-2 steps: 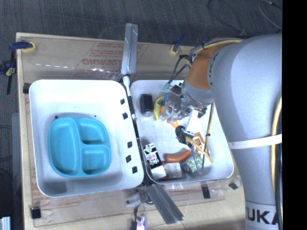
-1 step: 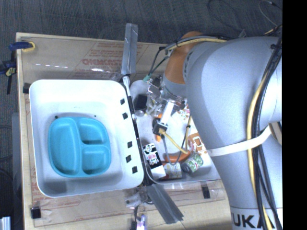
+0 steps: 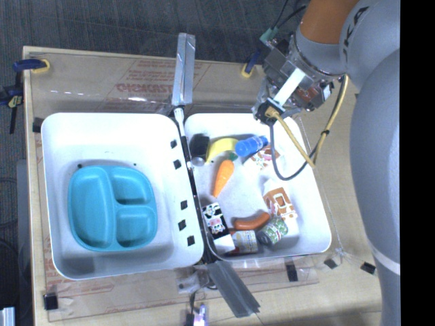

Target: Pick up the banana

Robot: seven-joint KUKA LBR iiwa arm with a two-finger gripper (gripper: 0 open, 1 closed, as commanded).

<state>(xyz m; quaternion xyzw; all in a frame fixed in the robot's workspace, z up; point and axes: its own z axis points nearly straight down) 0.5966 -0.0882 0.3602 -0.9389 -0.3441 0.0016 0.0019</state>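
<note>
The yellow banana (image 3: 220,146) lies in the upper left part of the right bin (image 3: 309,182). A black object (image 3: 199,145) sits against its left end and a blue bottle (image 3: 250,146) against its right end. An orange carrot (image 3: 223,176) lies just below it. My gripper (image 3: 293,85) hangs above the bin's far right corner, up and to the right of the banana, apart from it.
The right bin also holds a white and orange carton (image 3: 280,202), a red sausage (image 3: 251,221), a green can (image 3: 275,233), a small bottle (image 3: 239,242) and a black and white box (image 3: 215,219). A blue divided tray (image 3: 112,206) lies in the left bin (image 3: 54,141).
</note>
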